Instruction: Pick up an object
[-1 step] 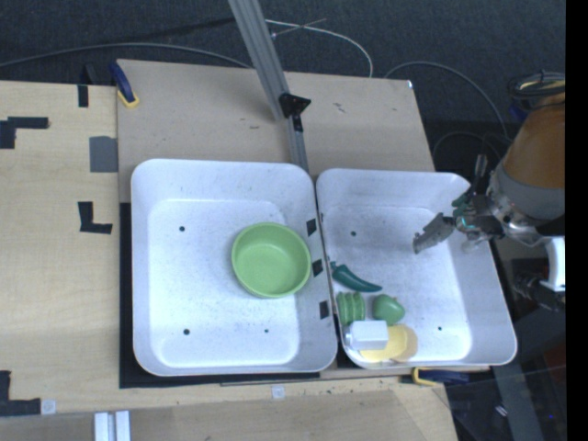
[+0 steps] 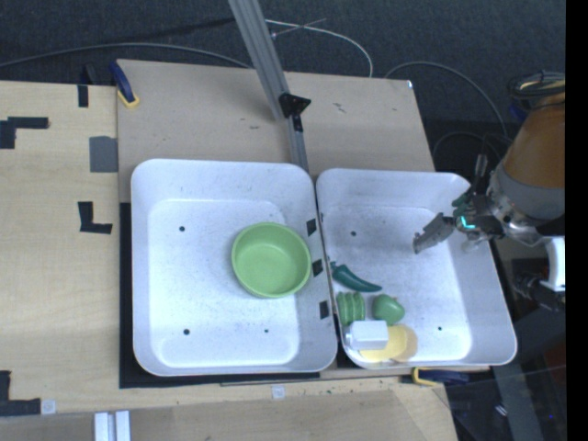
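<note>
My gripper (image 2: 428,238) hangs over the upper right part of the right bin (image 2: 459,200), reaching in from the right, with nothing visible between its fingers. In that bin's front left corner lie a dark green pepper-like piece (image 2: 354,279), a striped green piece (image 2: 350,307), a round green piece (image 2: 389,310), a white block (image 2: 370,333) and a yellow piece (image 2: 401,342). A light green bowl (image 2: 270,260) sits in the left bin (image 2: 165,200), near its right side.
A grey pole (image 2: 262,49) slants from the top down to the gap between the bins. Cables lie on the dark floor behind the bench. A blue and yellow clamp (image 2: 124,85) sits at the bench's back left.
</note>
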`<state>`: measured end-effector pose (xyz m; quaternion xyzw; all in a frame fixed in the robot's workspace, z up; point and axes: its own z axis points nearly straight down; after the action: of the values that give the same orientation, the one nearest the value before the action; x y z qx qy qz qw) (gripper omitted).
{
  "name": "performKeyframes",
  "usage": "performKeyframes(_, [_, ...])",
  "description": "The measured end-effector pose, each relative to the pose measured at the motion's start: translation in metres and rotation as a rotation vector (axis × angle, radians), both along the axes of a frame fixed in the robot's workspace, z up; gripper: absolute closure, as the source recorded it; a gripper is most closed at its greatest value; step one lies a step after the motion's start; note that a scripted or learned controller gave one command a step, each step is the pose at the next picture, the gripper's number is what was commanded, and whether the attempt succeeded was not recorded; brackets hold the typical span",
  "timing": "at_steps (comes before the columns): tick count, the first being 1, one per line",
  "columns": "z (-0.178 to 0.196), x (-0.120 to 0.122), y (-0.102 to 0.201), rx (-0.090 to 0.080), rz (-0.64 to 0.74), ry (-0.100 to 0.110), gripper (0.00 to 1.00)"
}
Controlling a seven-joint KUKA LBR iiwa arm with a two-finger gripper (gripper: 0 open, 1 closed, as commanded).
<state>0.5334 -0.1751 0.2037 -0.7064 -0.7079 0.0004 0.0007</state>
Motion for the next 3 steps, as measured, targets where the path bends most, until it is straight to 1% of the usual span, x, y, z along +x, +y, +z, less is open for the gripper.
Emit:
performKeyframes(1, [-0.045, -0.001, -0.005, 0.0, -0.001, 0.005, 0.0])
performKeyframes(2, [-0.092, 0.004, 0.001, 0.001, 0.0, 0.005, 0.0])
performKeyframes(3, [-0.115, 0.004, 0.002, -0.002, -0.001, -0.001, 0.0])
